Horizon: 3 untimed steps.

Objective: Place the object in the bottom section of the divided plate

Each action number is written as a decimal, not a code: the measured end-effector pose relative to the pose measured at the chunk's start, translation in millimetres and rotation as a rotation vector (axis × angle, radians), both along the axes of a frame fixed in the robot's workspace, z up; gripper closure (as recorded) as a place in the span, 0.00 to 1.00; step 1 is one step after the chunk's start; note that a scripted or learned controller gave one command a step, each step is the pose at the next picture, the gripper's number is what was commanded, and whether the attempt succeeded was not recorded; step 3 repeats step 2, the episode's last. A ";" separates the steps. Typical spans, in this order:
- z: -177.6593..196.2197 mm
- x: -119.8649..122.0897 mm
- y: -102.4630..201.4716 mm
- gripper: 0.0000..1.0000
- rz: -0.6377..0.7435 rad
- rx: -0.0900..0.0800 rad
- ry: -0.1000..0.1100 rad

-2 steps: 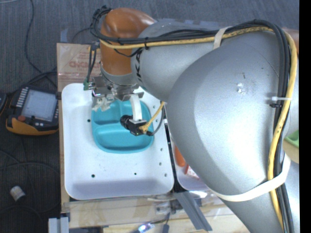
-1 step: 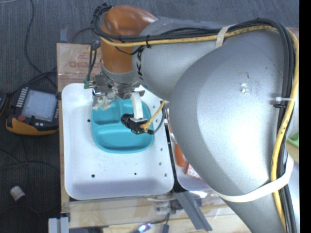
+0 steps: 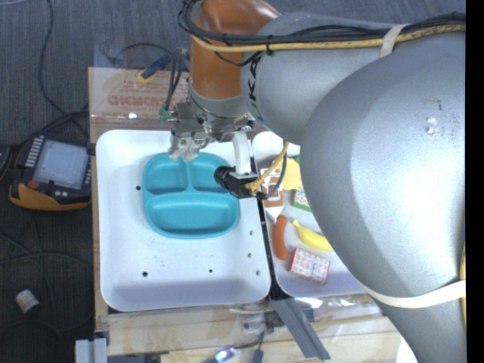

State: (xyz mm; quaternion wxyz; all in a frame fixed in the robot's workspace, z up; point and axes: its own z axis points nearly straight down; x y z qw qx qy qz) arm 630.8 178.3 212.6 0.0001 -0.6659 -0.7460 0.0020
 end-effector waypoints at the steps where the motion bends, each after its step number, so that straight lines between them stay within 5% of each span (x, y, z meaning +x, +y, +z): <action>1: -9.8 -10.6 -7.2 1.00 0.114 -0.002 0.001; 2: -18.7 -37.1 19.5 1.00 -0.280 -0.001 0.002; 3: -18.7 -37.1 19.5 1.00 -0.280 -0.001 0.002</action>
